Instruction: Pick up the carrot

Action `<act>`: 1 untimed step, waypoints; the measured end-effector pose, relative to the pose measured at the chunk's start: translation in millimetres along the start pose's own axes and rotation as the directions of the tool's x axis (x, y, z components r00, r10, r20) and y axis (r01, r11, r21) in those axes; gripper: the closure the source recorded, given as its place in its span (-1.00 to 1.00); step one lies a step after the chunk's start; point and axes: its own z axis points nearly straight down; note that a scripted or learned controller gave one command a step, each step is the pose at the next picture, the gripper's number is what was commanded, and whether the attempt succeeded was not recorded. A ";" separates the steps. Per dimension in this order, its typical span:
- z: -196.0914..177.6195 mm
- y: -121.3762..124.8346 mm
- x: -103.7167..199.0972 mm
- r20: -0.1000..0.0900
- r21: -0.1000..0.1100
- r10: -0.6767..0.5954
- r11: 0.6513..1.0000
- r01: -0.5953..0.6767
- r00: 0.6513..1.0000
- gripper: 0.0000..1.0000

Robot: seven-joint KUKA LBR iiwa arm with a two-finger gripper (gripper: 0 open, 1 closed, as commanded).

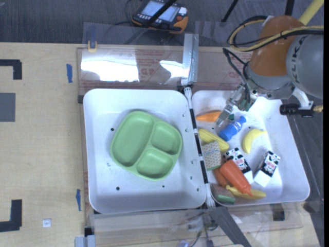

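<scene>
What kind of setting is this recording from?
Probably a robotics lab bench: a robot arm over two white bins, toy food such as a carrot, and a handheld controller beyond the bench.

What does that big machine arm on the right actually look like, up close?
It is a thick, rounded grey arm with a glossy orange band above the wrist. Yellow and black cables loop beside the band. Part of dark lettering shows on the grey shell. At its end sits a small metallic two-finger gripper, slim and silvery.
</scene>
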 end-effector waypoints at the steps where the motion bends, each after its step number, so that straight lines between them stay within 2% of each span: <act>1: -63.7 6.0 9.1 0.006 -0.003 -0.211 0.977 0.211 0.977 -1.00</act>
